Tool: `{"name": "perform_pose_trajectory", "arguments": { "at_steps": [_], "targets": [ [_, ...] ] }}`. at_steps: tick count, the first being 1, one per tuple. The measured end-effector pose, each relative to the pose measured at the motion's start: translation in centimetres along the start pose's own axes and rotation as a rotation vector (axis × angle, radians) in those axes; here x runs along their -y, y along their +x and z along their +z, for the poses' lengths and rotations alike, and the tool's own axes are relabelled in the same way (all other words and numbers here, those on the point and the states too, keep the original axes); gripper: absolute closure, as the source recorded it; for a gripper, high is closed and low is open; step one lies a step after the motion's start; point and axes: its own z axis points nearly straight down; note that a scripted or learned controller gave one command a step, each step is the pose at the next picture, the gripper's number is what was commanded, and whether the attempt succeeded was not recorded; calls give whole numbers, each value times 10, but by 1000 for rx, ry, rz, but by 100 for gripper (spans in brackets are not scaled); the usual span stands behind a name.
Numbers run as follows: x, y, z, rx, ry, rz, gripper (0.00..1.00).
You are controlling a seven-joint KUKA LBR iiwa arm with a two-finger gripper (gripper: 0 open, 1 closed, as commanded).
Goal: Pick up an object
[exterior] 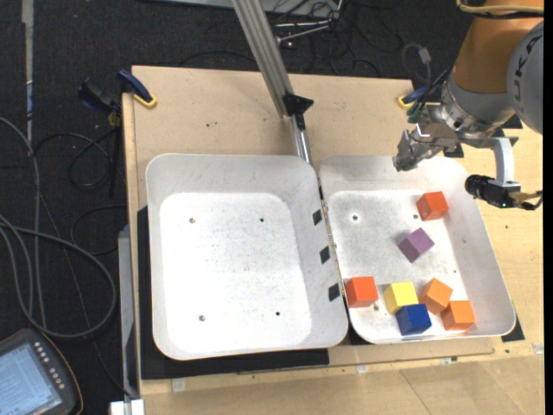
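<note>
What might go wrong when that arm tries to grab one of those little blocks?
Two likely risks. The yellow block, blue block and two orange blocks sit packed together, so fingers may not fit between them. They also lie near the right bin's rim, which could block the gripper. The purple block stands alone, probably easier.

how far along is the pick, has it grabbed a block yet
Nothing looks picked yet. All seven blocks lie in the right bin: the orange block nearest the gripper, the purple block, and the cluster near the front edge with the yellow block and blue block. In hand: the gripper hangs above the bin's far edge, with no block at it. Left: descend, grasp a block, lift.
</note>
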Motion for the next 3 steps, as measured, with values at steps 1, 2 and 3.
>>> {"name": "perform_pose_trajectory", "arguments": {
  "at_steps": [1, 2, 3],
  "targets": [
    [-2, 57, -10, -3, 0, -6, 100],
    [-3, 121, -10, -4, 3, -7, 100],
    [0, 171, 2, -3, 4, -5, 100]
  ]
}}
